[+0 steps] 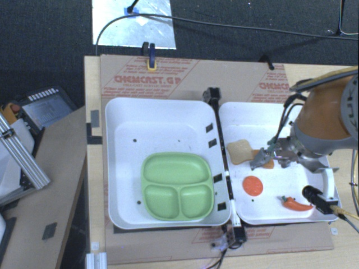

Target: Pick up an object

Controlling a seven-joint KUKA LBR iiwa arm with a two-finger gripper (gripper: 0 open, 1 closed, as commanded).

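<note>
Arm low over the right bin, gripper beside the tan piece.

The left bin (120,150) bears a green divided plate (176,185). In the right bin (252,116), the arm (328,116) reaches in and its gripper (262,160) sits just right of a tan, bread-like piece (239,151), over a small orange bit; how it stands cannot be told. The tan piece lies flat, its long axis roughly across the bin. Nearer lie a red disc (252,185) and an orange carrot-like thing (296,204) pointing left.
</note>
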